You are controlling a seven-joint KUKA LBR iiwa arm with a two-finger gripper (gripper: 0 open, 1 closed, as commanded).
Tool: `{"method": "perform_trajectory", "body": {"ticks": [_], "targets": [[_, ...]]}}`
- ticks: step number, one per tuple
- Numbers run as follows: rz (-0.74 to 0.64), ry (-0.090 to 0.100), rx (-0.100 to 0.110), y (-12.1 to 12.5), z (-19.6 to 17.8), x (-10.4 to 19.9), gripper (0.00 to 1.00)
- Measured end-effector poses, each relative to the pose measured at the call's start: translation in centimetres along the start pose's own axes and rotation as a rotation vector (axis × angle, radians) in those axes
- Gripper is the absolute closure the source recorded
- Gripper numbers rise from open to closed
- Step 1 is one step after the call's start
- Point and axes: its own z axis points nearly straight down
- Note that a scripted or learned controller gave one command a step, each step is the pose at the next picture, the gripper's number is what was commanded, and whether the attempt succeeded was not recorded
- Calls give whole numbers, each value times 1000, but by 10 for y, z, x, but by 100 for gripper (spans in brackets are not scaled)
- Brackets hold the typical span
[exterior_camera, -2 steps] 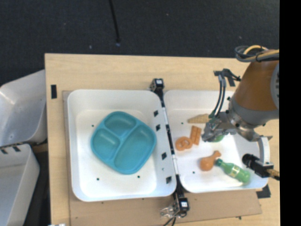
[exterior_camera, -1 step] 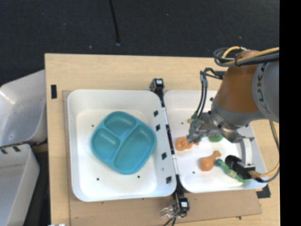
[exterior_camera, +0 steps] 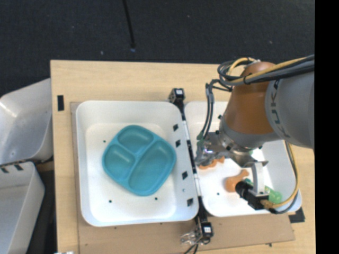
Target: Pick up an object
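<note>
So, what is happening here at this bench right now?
The robot arm reaches in from the right and hangs low over the right bin. Its gripper is close to that bin's left wall, beside a small orange piece. I cannot tell if it holds anything. Another orange piece and a green thing lie nearby. A blue divided plate lies in the left bin.

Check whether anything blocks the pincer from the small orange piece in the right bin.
Nothing visible does. The pincer hangs right beside the small orange piece near the left wall of the right white bin; the arm hides part of that bin.
</note>
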Motion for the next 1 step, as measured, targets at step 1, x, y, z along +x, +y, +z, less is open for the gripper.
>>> {"method": "perform_trajectory", "body": {"ticks": [1], "targets": [[-1, 0, -3, -6, -17, 45, 100]]}}
